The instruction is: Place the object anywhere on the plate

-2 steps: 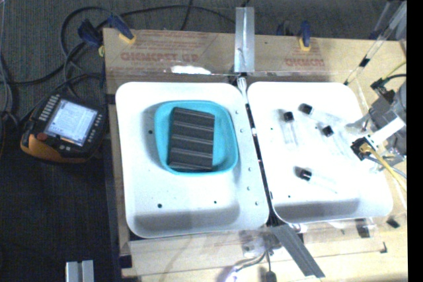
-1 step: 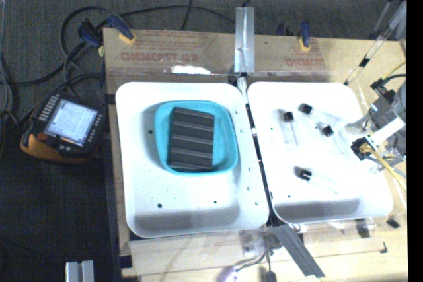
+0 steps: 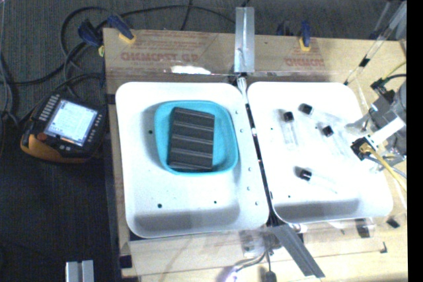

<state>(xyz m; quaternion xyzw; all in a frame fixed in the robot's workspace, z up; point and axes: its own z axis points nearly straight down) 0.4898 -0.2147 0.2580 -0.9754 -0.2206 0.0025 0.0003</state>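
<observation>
A blue, rounded-square plate [image 3: 227, 142] lies in the left bin [image 3: 132, 162]. A dark grey ribbed block [image 3: 192, 138] rests flat on the plate and covers most of its middle. My gripper [image 3: 381, 123] is at the far right, over the right edge of the right bin [image 3: 344, 198], well away from the plate and the block. I see nothing held in it.
Several small clear vials with black caps lie scattered in the right bin, among them one [image 3: 289, 119] near the top left, one [image 3: 326, 131] by the middle and one [image 3: 305, 174] lower down. A metal post [image 3: 244, 39] stands behind the seam between the bins.
</observation>
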